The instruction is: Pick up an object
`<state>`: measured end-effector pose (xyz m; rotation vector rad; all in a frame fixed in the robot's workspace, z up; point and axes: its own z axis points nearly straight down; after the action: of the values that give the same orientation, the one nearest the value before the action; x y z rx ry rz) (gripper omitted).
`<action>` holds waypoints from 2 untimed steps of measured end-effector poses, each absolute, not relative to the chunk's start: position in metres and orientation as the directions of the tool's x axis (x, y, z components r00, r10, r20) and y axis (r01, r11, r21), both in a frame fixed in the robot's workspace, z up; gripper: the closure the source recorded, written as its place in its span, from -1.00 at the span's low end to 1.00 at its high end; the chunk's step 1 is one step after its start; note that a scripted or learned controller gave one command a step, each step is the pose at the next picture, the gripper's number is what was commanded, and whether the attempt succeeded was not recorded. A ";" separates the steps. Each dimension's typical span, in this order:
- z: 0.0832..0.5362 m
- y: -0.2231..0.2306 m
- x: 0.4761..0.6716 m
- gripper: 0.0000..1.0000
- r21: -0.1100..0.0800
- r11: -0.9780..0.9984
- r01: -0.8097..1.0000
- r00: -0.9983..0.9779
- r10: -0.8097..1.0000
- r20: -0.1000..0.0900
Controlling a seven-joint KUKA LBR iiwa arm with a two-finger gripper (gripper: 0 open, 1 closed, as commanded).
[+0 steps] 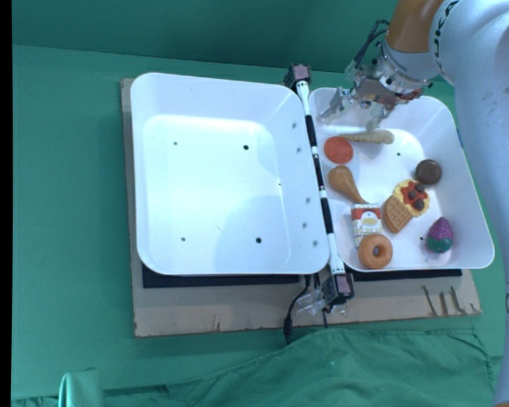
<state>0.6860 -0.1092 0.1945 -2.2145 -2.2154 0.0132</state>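
Note:
The right bin (471,227) holds several toy foods. A red round slice (338,149) lies near its left wall, with a tan bread stick (370,136) just behind it. My gripper (355,112) hangs over the bin's far left corner, just behind the bread stick and the red slice. Its fingers stand apart and open, and I see nothing between them. Further forward lie a drumstick (346,182), a fries box (366,223), a donut (375,251), a waffle with berries (405,203), a brown ball (428,171) and a purple fruit (439,235).
The left bin (153,100) sits beside the right one, parted from it by a black-and-white bar (316,168). Both rest on a cardboard sheet (237,312) on green cloth. The grey arm (492,100) comes down the right side over the right bin's edge.

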 end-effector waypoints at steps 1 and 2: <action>0.203 -0.102 0.686 1.00 -0.016 0.003 1.000 -0.003 1.000 0.012; 0.263 -0.112 0.684 1.00 0.013 -0.003 1.000 0.003 1.000 -0.003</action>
<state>0.6843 -0.1123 0.2626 -2.2326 -2.2262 -0.0102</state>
